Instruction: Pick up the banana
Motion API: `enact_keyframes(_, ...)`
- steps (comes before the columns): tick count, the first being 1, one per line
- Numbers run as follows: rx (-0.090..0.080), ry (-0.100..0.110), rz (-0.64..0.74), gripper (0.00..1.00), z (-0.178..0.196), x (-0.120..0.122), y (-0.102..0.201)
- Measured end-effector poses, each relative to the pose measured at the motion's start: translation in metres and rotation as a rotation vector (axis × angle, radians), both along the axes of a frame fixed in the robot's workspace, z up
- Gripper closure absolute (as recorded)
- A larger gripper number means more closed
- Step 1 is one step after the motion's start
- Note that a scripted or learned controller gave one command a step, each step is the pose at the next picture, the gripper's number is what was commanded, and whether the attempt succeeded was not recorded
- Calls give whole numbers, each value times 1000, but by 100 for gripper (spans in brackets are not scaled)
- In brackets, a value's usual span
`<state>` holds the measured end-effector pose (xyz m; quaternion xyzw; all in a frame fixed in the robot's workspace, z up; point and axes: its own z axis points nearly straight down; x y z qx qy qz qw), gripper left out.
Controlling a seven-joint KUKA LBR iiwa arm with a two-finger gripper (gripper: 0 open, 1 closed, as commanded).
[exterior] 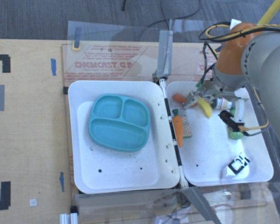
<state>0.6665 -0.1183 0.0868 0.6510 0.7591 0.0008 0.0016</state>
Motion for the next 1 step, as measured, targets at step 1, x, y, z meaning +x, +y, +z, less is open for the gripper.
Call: enact_keyframes(1,0,0,0,0,0,0,0)
